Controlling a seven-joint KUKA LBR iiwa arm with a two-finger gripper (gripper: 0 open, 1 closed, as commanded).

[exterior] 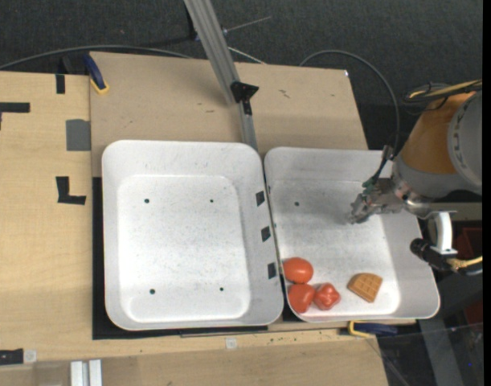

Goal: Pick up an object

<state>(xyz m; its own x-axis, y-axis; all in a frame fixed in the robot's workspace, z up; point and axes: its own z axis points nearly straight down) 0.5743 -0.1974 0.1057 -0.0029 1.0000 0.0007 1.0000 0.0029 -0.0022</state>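
Gripper (362, 209) low over bare floor of right bin (325, 175), cannot tell if apart or together, with three red tomatoes (298, 270) and a brown cracker (365, 286) near the front edge.

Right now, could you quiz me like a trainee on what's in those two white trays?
1. True or false: the gripper hovers over the right bin.
2. How many red objects lie in that bin?
3. The tan waffle-like piece sits: A) in the left bin, B) near the right bin's front edge, C) on the bench.

Key: 1 true. 2 three, clustered beside the bins' divide. 3 B.
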